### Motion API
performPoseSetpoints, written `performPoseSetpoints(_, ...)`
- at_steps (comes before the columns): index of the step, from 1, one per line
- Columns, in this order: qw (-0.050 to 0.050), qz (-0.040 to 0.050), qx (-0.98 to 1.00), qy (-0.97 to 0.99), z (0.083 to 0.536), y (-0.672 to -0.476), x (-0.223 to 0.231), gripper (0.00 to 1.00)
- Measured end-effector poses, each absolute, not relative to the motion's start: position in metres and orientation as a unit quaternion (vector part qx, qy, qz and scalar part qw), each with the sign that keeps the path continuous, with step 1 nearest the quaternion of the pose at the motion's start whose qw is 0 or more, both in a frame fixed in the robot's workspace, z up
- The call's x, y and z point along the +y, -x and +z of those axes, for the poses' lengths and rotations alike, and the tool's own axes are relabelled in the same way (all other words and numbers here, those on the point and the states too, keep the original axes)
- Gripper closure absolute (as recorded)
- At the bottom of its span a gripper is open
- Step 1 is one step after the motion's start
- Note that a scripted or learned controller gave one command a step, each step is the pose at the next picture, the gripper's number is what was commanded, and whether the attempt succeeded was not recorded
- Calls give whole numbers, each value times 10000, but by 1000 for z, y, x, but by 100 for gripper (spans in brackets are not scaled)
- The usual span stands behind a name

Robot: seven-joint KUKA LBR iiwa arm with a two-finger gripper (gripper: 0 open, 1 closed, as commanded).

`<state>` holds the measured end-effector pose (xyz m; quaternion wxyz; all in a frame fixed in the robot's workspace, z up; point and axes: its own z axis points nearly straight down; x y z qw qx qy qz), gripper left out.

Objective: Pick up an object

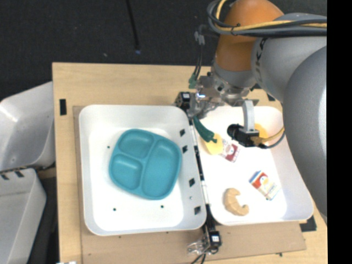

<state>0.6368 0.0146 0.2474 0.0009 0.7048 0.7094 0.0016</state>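
Observation:
My gripper (199,110) hangs low over the far left corner of the right bin (286,202), close to the wall between the two bins. Just below it lie a yellow thing (213,146) and a dark green curved piece (204,130); whether the gripper touches either is unclear. A red and white packet (230,152) lies next to the yellow thing. Nearer the front of that bin are a tan croissant-shaped piece (235,201) and a small white, red and blue box (263,183).
The left bin (93,208) holds a teal divided plate (145,163) in its middle. The grey arm with its orange band (247,21) covers the right bin's far right side. The wooden bench edge (66,164) runs along the left.

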Motion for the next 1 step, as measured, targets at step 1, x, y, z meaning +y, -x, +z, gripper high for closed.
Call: performPoseSetpoints(1, 7, 15, 7094, -7048, 255, -654, 60, 100)
